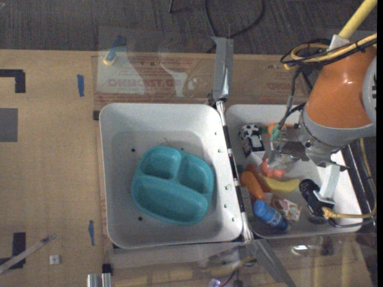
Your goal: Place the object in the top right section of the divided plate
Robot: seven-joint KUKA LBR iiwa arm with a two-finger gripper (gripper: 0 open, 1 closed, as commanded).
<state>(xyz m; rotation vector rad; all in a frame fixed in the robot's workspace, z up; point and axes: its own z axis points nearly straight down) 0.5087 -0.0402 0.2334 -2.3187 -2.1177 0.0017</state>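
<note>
Gripper (276,159) hangs low over the right bin's clutter — can't tell how its jaws stand; orange thing (273,171) sits right beneath them, so descend straight, grip centred, then carry it to the teal plate (173,184).

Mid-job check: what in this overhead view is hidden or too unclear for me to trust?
- Gripper fingers: blurred, and the arm's wrist covers them; any grasp is unreadable.
- Right bin: its far right part is covered by the arm.
- Small items beside the blue bottle: too small to identify.
- Teal divided plate: fully visible.
</note>
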